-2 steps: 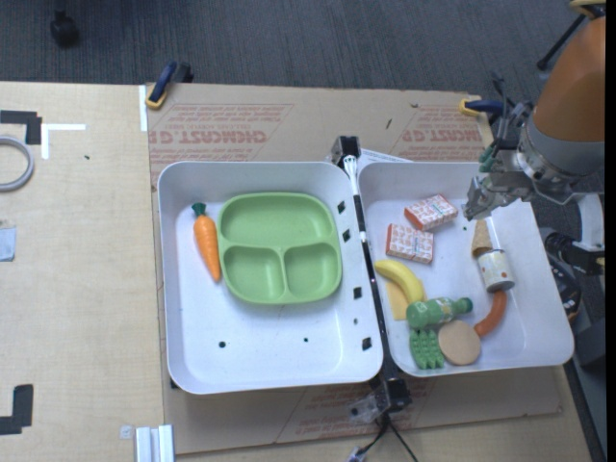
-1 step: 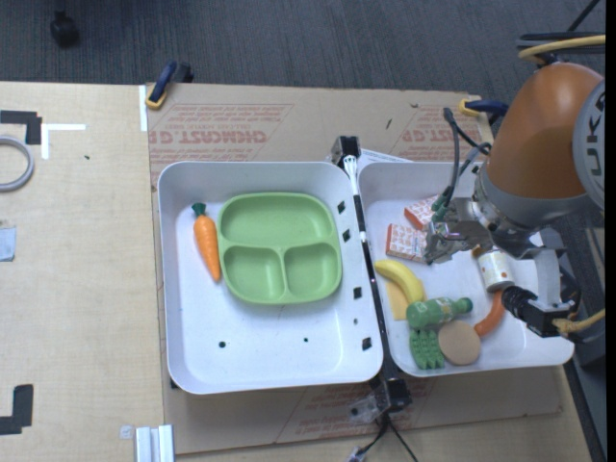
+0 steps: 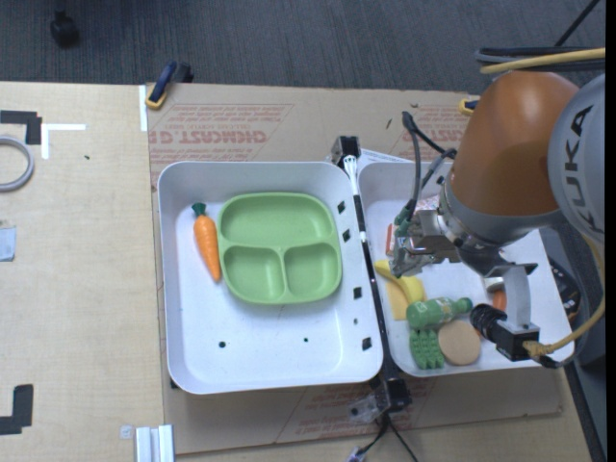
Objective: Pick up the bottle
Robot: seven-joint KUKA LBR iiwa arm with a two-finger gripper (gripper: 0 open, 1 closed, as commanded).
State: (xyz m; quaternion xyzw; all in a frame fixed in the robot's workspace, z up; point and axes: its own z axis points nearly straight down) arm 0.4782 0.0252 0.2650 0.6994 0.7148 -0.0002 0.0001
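A small green bottle (image 3: pixel 438 309) lies on its side in the right bin (image 3: pixel 377 183), its cap end pointing right. It rests between a yellow banana (image 3: pixel 400 285) and a green studded block (image 3: pixel 424 347). My gripper (image 3: pixel 417 249) hangs over the right bin's left part, just above and slightly left of the bottle and over the banana. The view shows nothing held in it. The arm's big orange and grey wrist (image 3: pixel 515 157) covers the bin's upper right part.
The right bin also holds a tan round piece (image 3: pixel 460 345) and a red item (image 3: pixel 498 299) partly under the arm. In the left bin (image 3: pixel 250 354) sit a green divided plate (image 3: pixel 280 247) and an orange carrot (image 3: pixel 207 245). A black divider (image 3: pixel 363 258) runs between the bins.
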